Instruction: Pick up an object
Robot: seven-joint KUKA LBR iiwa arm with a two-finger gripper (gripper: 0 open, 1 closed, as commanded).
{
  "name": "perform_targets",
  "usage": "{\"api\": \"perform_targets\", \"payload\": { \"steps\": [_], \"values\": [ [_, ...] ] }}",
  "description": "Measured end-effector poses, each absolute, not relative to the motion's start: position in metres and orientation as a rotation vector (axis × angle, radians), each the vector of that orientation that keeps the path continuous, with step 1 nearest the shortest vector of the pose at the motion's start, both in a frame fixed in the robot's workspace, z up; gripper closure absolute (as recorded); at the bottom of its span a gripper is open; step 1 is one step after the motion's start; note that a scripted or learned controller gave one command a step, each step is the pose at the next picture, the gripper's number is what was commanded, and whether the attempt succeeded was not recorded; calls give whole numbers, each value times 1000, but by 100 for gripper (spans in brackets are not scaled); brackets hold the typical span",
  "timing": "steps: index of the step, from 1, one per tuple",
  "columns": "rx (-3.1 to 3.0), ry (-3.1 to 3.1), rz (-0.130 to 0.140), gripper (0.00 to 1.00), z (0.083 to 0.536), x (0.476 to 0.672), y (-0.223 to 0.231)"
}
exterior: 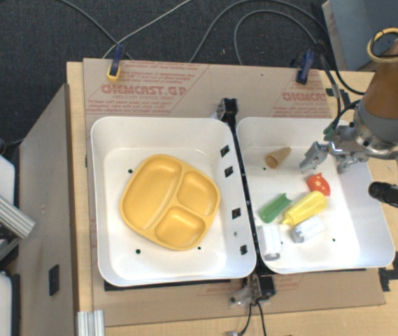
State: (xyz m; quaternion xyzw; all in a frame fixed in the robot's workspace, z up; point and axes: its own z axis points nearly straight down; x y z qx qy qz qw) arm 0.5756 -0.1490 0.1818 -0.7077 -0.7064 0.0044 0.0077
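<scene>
Two white bins sit side by side on the bench. We see the left bin (108, 187) carrying a yellow divided plate (169, 201), tilted a bit and near the bin's middle. All the small pickable stuff is in the right bin (366, 243): a tan cone-like piece (277, 157) near the far edge, a red-orange piece (318, 183) toward the middle, a green piece (275, 207) and a yellow bottle-like piece (303, 208) touching or nearly touching each other, and a white-grey piece (308, 229) just beside the yellow one toward the near edge. A white block (269, 241) lies by the near-left corner against the divider wall.

We see the gripper (328, 156) hanging over the right bin's far half, between the cone and the red-orange piece; its fingers look spread with nothing between them. We judge it is there because the targets cluster in this bin, so nothing is grasped yet. The red-orange piece lies nearest and clear of neighbours, likely the easiest pick. The green/yellow/white cluster is crowded, so a grasp there risks a slip or nudging its neighbours.
</scene>
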Motion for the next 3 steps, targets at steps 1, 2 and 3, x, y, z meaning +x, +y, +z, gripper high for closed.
{"api": "perform_targets", "payload": {
  "steps": [1, 2, 3],
  "values": [
    [-2216, -2219, 4, 0, 188, 578, -149],
    [-2214, -2215, 8, 0, 142, 580, -151],
    [-2224, -2224, 3, 0, 93, 582, -153]
  ]
}}
